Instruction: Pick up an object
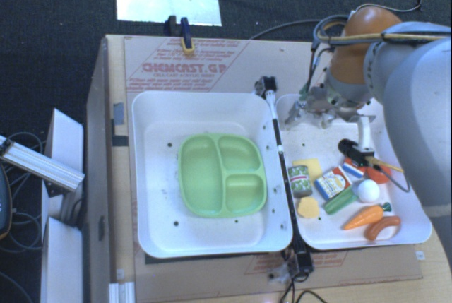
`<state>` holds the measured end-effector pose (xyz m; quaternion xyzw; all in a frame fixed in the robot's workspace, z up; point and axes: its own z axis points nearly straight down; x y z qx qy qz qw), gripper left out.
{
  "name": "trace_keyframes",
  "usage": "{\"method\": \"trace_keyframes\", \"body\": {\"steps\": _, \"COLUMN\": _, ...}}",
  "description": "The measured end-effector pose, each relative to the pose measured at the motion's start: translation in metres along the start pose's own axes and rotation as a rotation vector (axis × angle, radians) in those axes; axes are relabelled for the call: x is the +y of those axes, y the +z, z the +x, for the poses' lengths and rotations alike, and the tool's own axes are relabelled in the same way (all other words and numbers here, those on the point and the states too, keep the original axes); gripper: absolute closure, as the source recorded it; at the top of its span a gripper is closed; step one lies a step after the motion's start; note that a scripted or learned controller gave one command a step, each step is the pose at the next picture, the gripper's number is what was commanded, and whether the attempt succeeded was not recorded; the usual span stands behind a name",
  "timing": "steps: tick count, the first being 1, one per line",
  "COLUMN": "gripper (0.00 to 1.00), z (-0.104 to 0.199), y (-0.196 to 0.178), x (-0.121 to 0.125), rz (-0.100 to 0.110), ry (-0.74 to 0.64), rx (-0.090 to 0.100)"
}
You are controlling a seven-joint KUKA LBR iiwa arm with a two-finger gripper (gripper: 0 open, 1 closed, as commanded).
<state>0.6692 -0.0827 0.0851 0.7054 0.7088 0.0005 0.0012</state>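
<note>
Nearest the camera, along the front of the right bin (417,227), lies a huddle of toy food, each piece a candidate for the pick; working from nine o'clock across to three, there is a pale yellow cheese wedge (308,208), a small green-labelled can (299,181) just behind it, a blue and white carton (331,183), a green cucumber-like piece (340,200), a white egg (367,190), an orange carrot (366,216) and a reddish sausage (383,227) at the five o'clock corner. To their left, the left bin (155,174) holds a light green divided plate (222,175). All these toys look like hollow plastic: light, stiff, fairly slick and not fragile. The egg and can would likely roll or squirt out of a pinch, so the carrot seems the kindest target, taken across its thick middle, where it lies a little apart from the sausage. The carton's flat sides would also seat well. The gripper (318,112) hangs over the twelve o'clock end of the right bin, well apart from the huddle and with nothing between it and the floor; whether it stands apart or together I cannot tell from this slant.
</note>
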Motion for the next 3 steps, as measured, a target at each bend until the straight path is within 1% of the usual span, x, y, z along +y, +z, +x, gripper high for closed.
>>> {"method": "trace_keyframes", "body": {"steps": 3, "gripper": 0.0, "z": -0.0005, "y": 0.0001, "x": -0.0001, "rz": 0.0, "ry": 0.0, "rx": -0.001}}
